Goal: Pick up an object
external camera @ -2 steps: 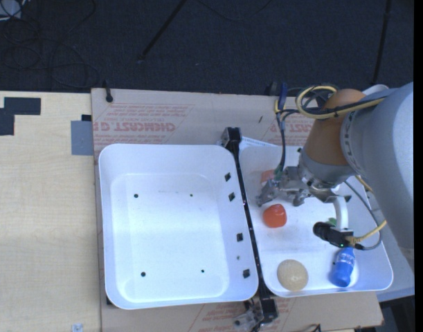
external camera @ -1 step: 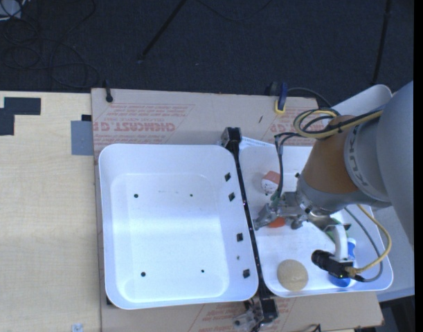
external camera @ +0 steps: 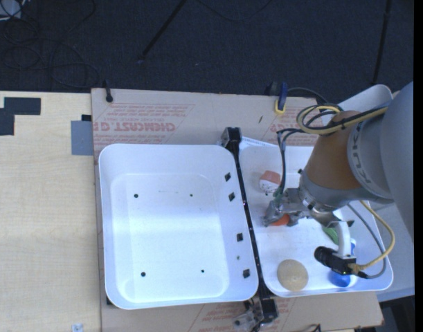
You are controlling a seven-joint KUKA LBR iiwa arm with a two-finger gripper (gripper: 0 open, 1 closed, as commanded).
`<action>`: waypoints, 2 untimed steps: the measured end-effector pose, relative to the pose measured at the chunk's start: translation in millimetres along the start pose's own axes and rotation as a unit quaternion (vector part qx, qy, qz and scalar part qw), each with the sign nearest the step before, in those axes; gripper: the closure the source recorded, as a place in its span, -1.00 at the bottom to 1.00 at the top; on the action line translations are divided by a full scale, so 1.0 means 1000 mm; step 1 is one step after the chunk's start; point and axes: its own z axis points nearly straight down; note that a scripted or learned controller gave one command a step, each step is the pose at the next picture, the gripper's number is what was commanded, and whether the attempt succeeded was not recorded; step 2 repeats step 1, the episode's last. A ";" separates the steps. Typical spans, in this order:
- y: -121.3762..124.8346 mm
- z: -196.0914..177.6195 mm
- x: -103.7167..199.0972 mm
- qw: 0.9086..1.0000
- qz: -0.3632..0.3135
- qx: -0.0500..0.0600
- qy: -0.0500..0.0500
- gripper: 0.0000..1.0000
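Down in the right bin (external camera: 377, 282), the gripper (external camera: 279, 215) sits over an orange thing (external camera: 280, 220); its grip possibly closed, I cannot tell.

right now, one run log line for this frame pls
arm: over right bin | gripper: low, by orange item | grasp: unconfirmed | tan round object: loose, near front wall

Both bins (external camera: 166, 159) are smooth, glossy white plastic. They rest on matt brown cardboard (external camera: 163, 120) printed in red. The claw (external camera: 277, 213) is dull grey metal. Below it lies a matt, beige, rough-looking round lump (external camera: 292, 274). Bench (external camera: 38, 206): pale matt wood.
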 end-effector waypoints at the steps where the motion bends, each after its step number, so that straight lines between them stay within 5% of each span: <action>1: 0.005 -0.096 0.101 1.000 -0.005 -0.006 0.000 1.00; 2: 0.005 -0.096 0.101 1.000 -0.005 -0.006 0.000 1.00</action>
